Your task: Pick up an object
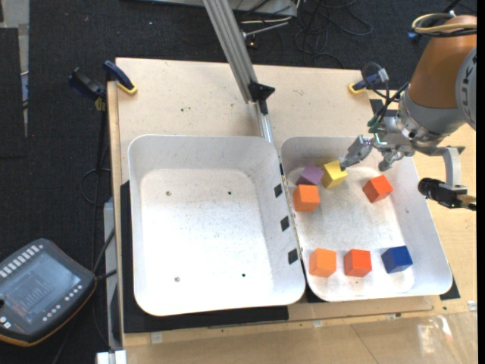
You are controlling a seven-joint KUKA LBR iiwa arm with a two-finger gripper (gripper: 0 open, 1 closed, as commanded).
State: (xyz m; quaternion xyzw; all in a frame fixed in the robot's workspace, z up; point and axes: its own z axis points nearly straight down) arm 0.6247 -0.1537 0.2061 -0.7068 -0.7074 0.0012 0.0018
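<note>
Pale speckled board (189, 97) as the bench top, on dark carpet (61, 21). At its far left corner a blue-and-yellow clamp (117, 78); at the far right corner a second clamp (367, 80). From the top edge, slanting down toward the gap between the bins, a long metal pole (231, 40), ending in a black fitting (261, 93). Beyond the board, a tangle of dark cables (356, 10). Off the near left corner, on the floor, a grey handheld controller (38, 290) with a screen, possibly orange-trimmed. Under the bins, a black mat (204, 317).
</note>
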